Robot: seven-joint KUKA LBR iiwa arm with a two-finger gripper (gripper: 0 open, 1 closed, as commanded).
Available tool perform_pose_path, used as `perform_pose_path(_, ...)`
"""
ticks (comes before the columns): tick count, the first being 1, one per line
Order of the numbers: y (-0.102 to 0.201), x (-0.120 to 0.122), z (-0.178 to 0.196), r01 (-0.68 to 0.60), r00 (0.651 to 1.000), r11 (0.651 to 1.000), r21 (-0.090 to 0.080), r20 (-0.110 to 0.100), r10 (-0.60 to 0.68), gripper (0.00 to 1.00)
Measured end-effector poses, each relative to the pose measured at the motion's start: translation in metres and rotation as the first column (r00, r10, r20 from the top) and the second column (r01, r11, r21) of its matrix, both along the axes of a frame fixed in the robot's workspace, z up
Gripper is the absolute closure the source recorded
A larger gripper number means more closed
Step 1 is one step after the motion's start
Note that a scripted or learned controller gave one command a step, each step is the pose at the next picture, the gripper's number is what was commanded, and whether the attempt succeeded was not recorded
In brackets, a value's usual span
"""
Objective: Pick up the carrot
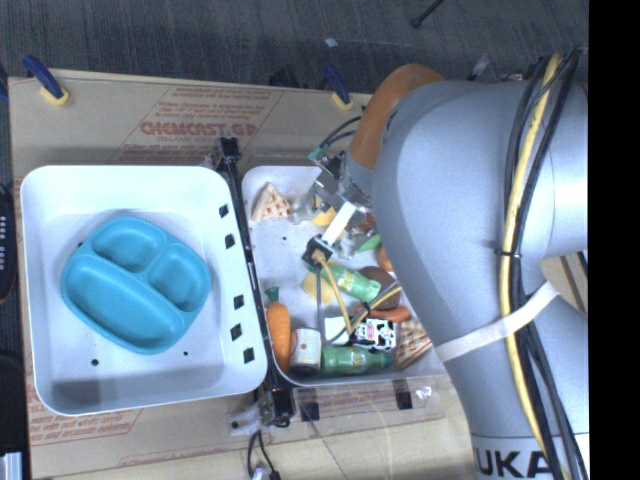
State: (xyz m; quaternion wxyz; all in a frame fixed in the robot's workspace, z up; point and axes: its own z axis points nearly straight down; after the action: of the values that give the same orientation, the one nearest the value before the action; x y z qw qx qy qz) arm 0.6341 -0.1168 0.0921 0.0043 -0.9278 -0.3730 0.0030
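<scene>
While my grey arm (pixel 470 268) reached in from the right, its bulk lay across much of the right bin (pixel 262 183), and the orange band (pixel 385 113) above my wrist sat over that bin's far edge. My gripper (pixel 335 208) hung low over the bin's upper middle, tilted toward the left, amid cables and fittings; whether my jaws were spread or pressed together, I could not tell, for the wrist and clutter blurred them.

The carrot (pixel 279 330) lay against the bin's left wall, near the front corner, lengthwise along the wall with its green stub pointing away from the front. It sat well apart from my gripper, with nothing pinched around it. Just beside it stood a small white-labelled can (pixel 306 349), and a green bottle (pixel 358 359) lay along the front wall. Another green bottle (pixel 357 283) lay nearer the middle, by a yellow piece (pixel 320 288). A pizza slice (pixel 268 204) rested in the far left corner. A black-and-white spotted box (pixel 372 335) and a waffle-like piece (pixel 410 343) lay close under my arm.

The left bin (pixel 120 388) held a blue divided plate (pixel 135 283). Both bins sat on a brown cardboard sheet (pixel 190 118) held by blue clamps (pixel 45 78).
</scene>
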Motion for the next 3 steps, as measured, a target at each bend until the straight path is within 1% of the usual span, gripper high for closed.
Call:
perform_pose_path(1, -0.015, -0.018, 0.004, -0.05, 0.999, 0.999, 0.001, -0.002, 0.05, 0.0)
perform_pose_path(2, 0.008, 0.002, 0.0, 0.034, 0.999, 0.999, -0.002, 0.002, -0.034, 0.0)
perform_pose_path(3, 0.003, 0.012, 0.104, 0.031, 0.999, 1.0, -0.003, 0.009, -0.031, 0.0)
